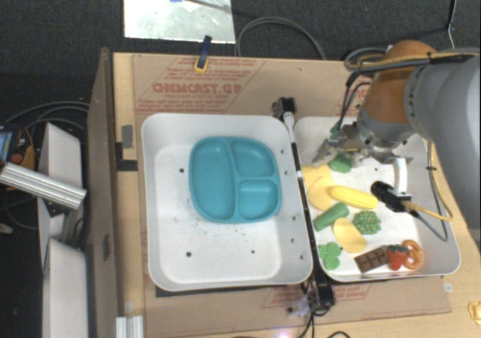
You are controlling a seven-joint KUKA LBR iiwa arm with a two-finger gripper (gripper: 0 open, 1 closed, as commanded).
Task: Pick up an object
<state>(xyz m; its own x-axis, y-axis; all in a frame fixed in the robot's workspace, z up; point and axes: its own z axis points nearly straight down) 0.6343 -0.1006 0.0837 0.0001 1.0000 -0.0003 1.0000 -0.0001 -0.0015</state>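
Here lies one teal plate (234, 179) (also one banana (353, 196)).

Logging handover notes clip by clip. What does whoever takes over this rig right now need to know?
Gripper: down at the upper end of the right bin, just above a small green piece. Whether it grips anything cannot be told.
Things: banana, chocolate bar, pretzel and other toy food lie in the right bin. The teal plate lies in the left bin.
Done: nothing visibly lifted.
Left: grasp one object and raise it.
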